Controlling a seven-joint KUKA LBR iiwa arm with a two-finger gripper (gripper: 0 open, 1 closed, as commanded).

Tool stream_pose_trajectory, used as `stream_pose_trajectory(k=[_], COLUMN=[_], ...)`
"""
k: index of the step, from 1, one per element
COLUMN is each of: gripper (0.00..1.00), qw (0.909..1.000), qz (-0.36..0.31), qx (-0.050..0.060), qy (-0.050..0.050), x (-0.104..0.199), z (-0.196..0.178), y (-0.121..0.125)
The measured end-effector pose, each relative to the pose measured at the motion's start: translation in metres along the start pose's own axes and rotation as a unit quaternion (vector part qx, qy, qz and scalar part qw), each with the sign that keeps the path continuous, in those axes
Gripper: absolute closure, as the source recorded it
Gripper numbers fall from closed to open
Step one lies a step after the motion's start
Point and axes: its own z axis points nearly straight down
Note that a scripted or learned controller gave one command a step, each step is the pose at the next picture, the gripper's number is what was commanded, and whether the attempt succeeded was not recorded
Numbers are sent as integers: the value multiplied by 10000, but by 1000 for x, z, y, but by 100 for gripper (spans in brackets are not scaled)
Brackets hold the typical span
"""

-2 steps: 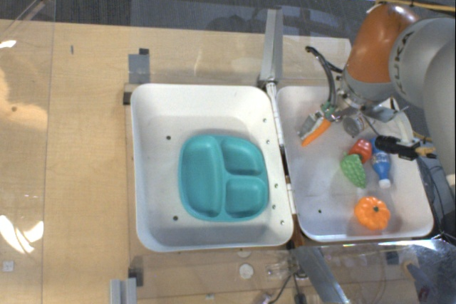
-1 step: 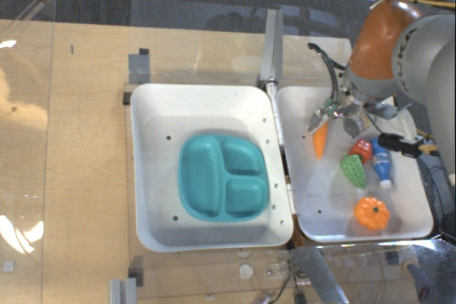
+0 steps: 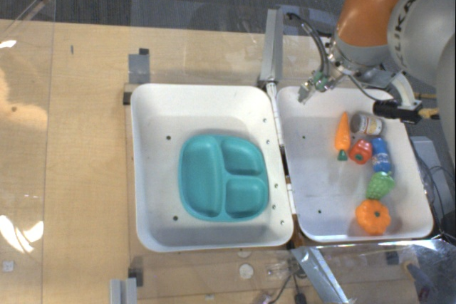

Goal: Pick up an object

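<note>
In the right bin (image 3: pixel 313 174), several small objects crowd the right side. They are an orange carrot (image 3: pixel 343 132), a small can (image 3: pixel 368 124), a red piece (image 3: pixel 361 151), a blue bottle (image 3: pixel 382 155), a green piece (image 3: pixel 380 186) and an orange pumpkin (image 3: pixel 373 217). My gripper (image 3: pixel 312 87) hangs over that bin's far left corner, under the grey wrist and orange band. It is well apart from the objects, and nothing shows in its grasp.
The left bin (image 3: pixel 153 153) holds a teal divided plate (image 3: pixel 223 176). A metal post (image 3: pixel 269 46) rises behind the divide between the bins. The arm's bulk covers the right bin's far right corner.
</note>
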Motion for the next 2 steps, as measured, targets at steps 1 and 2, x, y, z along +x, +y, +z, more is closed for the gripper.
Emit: stream_pose_trajectory(k=[1, 2], gripper=[0, 0], qw=[10000, 9900], qz=[3, 1410], qx=[4, 10], qy=[2, -5], x=[0, -34], z=[0, -27], y=[0, -39])
